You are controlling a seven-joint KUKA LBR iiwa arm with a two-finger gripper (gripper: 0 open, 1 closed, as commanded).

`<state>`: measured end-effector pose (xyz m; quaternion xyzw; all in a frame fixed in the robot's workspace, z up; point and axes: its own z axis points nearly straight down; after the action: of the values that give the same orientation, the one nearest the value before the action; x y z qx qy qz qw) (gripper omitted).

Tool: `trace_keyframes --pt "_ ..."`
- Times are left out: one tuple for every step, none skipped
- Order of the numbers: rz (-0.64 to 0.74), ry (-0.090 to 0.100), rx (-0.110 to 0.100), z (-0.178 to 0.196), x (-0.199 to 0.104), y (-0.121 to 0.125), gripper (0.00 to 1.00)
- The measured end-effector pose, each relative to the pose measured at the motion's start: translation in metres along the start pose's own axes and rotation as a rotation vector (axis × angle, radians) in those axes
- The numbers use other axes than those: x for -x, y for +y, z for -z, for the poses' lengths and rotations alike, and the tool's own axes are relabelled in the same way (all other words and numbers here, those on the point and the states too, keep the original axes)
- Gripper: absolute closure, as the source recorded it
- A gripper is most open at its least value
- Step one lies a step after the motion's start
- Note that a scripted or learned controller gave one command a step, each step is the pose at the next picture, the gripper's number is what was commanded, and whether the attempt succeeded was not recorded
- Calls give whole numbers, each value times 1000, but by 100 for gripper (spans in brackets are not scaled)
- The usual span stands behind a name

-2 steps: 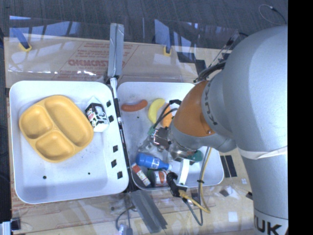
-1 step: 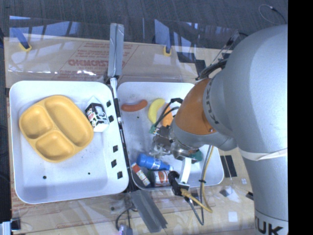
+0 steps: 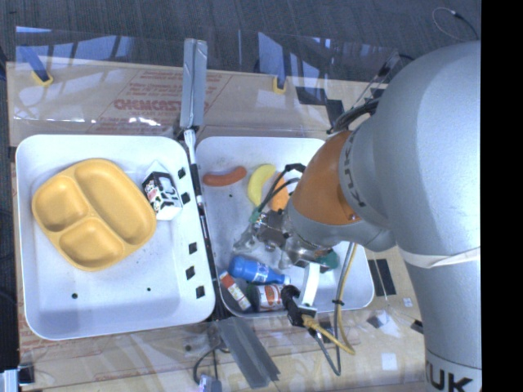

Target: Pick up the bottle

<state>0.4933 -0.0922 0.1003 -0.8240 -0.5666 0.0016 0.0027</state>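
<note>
Grey KUKA arm (image 3: pixel 425 178) with an orange wrist band reaches down into the right-hand shallow white bin (image 3: pixel 245 149), its two-finger gripper (image 3: pixel 270 235) low among the clutter.

Just below the gripper lies a blue plastic bottle (image 3: pixel 255 270) on its side, beside a dark can (image 3: pixel 270 296) and a small red-capped item (image 3: pixel 233 288) at the bin's near wall. A reddish-brown sausage (image 3: pixel 224 176) and a yellow rounded lemon-like fruit (image 3: pixel 260 182) rest toward the far end. The left-hand white bin (image 3: pixel 98 309) holds a yellow three-compartment plastic tray (image 3: pixel 91 212), with a small black-and-white carton (image 3: pixel 163 191) touching its right edge.
</note>
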Motion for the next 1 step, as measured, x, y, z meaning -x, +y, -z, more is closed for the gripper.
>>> trace_keyframes --pt "-329 1 5 -9 6 -3 0"
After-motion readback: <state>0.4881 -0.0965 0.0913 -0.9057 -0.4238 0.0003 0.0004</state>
